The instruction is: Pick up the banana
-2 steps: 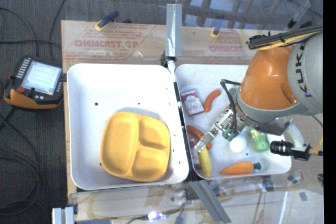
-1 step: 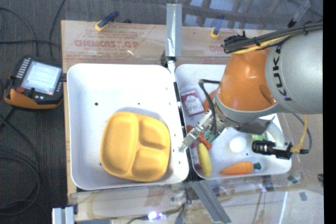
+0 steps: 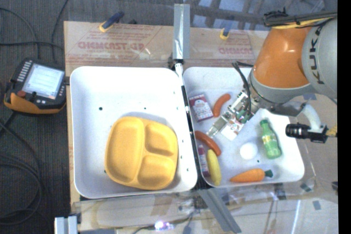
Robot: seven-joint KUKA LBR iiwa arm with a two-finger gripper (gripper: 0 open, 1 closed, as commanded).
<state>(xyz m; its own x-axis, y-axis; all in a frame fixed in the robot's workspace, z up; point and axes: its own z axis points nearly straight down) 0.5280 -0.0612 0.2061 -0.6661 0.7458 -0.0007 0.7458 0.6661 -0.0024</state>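
**Approach stage: banana not yet reached**

Banana lies at the lower left of the right bin, beside a sausage. Gripper hangs above and right of it, nothing visibly held; whether the jaws are apart or together, cannot tell. Next move likely calls for shifting toward lower frame, then descending over the fruit.

Writing: "KUKA" on the arm, cropped; red print on the board, unreadable.

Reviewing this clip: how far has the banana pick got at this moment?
Nothing looks done yet: the banana lies on the floor of the right bin, near its front left corner beside a red sausage. In hand: the gripper hangs above that bin, short of the banana. Left: reach it, grasp and lift.
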